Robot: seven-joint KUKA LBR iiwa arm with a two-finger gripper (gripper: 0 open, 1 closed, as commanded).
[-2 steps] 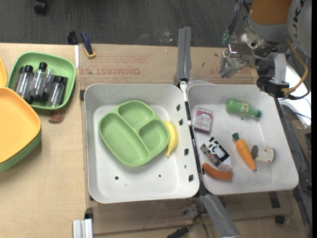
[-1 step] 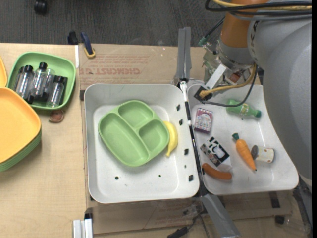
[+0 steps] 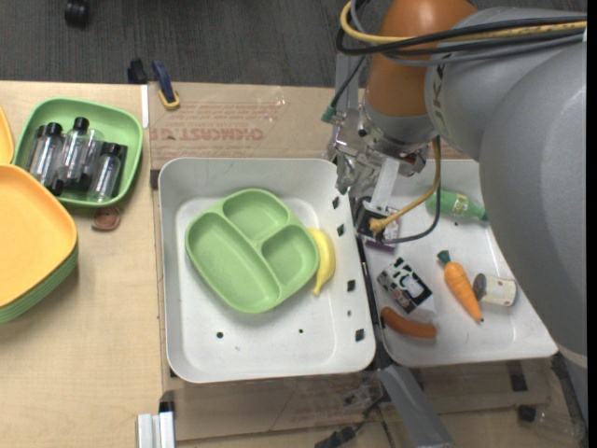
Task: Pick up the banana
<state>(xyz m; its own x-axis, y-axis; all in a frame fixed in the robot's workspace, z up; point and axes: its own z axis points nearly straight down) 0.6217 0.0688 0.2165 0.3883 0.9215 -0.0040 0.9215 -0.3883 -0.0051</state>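
The yellow banana point(image 3: 324, 259) lies in the left white bin point(image 3: 261, 353), pressed against the right rim of a green divided plate point(image 3: 250, 247). It runs roughly lengthwise near the bin's right wall. My gripper point(image 3: 357, 174) hangs below the orange wrist band, above the ridge between the two bins. It is up and to the right of the banana and apart from it. Nothing shows held in it.
The right bin point(image 3: 466, 343) holds a carrot point(image 3: 459, 289), a red sausage point(image 3: 408, 325), a black-and-white item point(image 3: 404, 285), a green bottle point(image 3: 457, 203) and a small white cup point(image 3: 499, 290). On the bench at left stand a green tray of bottles point(image 3: 79, 152) and orange plates point(image 3: 28, 241).
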